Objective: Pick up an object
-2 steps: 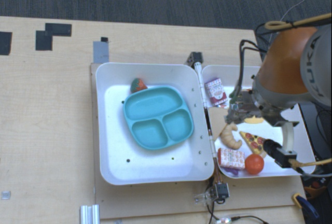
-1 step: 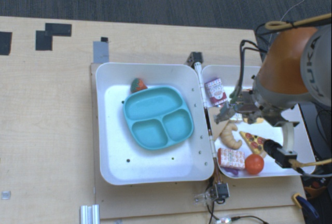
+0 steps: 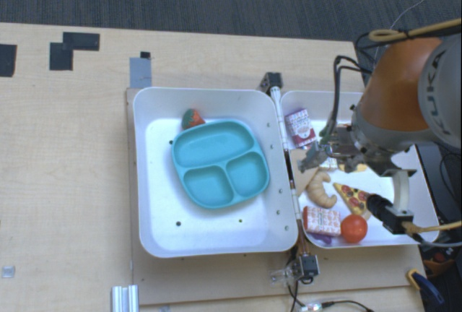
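End effector [image 3: 323, 153] hung low in right bin [image 3: 426, 220], just above croissant [image 3: 320, 189]; can't tell its state. Pizza slice [image 3: 352, 196], tomato [image 3: 354, 229], snack packet [image 3: 321, 219] crowded close. Best to drop straight down, centred on croissant, avoiding neighbours

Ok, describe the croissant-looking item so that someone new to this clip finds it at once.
Look in the right-hand bin, the one the arm reaches into. Near its left wall, just below the gripper, lies the croissant, a pale tan curved piece. The neighbours are a pizza slice, a round red tomato and printed packets; it alone is plain tan and crescent-shaped.
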Controlling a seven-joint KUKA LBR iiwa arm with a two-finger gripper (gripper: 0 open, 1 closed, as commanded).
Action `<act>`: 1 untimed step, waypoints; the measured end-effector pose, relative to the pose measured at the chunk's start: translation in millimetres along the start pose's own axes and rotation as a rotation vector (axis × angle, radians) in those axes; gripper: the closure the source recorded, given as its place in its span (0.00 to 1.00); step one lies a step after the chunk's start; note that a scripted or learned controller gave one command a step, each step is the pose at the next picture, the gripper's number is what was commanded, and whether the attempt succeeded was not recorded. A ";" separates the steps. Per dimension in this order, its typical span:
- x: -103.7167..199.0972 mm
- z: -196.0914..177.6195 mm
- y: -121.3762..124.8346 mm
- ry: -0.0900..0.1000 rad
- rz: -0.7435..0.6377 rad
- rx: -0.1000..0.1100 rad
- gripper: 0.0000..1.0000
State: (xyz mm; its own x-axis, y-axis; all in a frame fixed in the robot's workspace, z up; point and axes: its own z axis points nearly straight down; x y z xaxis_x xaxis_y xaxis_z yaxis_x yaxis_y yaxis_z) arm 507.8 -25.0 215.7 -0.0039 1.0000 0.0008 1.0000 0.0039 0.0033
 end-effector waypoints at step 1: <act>-64.6 129.1 -20.3 -0.002 0.003 -0.002 0.00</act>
State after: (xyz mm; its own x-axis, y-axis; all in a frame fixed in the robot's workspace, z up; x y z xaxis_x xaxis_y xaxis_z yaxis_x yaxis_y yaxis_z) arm 488.2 -89.6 86.4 -0.0013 1.0000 -0.0009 1.0000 0.0013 0.0051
